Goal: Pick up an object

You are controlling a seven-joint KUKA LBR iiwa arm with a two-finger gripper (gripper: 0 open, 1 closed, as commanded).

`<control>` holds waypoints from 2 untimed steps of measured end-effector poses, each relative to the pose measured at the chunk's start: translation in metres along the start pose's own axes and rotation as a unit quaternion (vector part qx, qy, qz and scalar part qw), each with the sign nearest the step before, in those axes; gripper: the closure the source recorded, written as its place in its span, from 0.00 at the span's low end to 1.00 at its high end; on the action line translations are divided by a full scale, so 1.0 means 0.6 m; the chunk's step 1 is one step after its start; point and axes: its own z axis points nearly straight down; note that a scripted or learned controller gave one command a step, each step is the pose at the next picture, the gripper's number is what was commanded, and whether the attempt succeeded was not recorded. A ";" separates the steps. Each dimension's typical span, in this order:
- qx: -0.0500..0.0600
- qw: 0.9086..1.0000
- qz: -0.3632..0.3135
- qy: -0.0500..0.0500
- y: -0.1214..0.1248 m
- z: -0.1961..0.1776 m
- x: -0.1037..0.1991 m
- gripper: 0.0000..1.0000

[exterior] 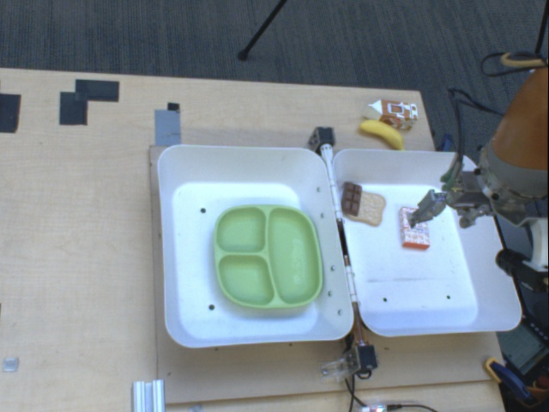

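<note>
hovering over the right bin [463,312], the gripper [422,215] sits at the small red-and-white packet [414,229], grip state unclear, and that packet looks light, flat and crinkly, best pinched across its short edges.

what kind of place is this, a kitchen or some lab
Most likely a robotics lab or test bench, not a kitchen. A robot arm reaches over two white bins fixed to a plywood bench, and the food is toys: a banana and a green divided plate.
</note>
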 end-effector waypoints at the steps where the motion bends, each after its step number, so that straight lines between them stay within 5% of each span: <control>1: 0.001 1.000 0.002 0.000 -0.077 0.143 -0.077 0.00; 2: -0.002 1.000 0.001 -0.001 -0.074 0.245 -0.020 0.00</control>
